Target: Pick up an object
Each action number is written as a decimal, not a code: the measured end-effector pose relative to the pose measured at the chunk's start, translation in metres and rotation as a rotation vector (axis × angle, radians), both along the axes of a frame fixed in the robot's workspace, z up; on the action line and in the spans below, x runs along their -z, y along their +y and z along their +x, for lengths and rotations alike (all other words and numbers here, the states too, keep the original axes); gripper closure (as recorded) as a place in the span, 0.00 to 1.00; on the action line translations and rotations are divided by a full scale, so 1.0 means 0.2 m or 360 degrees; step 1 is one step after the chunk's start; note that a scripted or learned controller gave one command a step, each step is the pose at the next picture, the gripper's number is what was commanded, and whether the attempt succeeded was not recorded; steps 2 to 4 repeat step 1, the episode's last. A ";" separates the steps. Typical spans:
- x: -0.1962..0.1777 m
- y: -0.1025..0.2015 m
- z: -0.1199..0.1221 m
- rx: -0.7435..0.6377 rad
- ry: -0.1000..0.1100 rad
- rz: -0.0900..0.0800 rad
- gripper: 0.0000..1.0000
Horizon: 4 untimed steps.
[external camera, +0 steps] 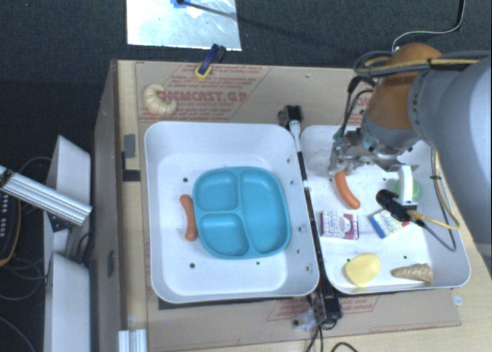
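Yellow lemon (362, 269) lies below the lowered pincer (344, 164).

Two white bins: left (165, 189), right (453, 270). One blue tray (240, 212) in left bin. Two orange sausages: one left of tray (188, 217), one right of it (347, 190). One red-white packet (339, 225), one lemon (362, 269), one cone (413, 272).
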<state>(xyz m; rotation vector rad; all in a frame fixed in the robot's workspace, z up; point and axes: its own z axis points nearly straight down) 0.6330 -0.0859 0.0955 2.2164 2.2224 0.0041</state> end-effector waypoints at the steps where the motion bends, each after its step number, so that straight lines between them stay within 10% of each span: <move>1: -0.45 0.15 -0.21 -0.0002 0.0001 0.0000 1.00; 4: -0.45 0.15 -0.21 -0.0002 0.0001 0.0000 1.00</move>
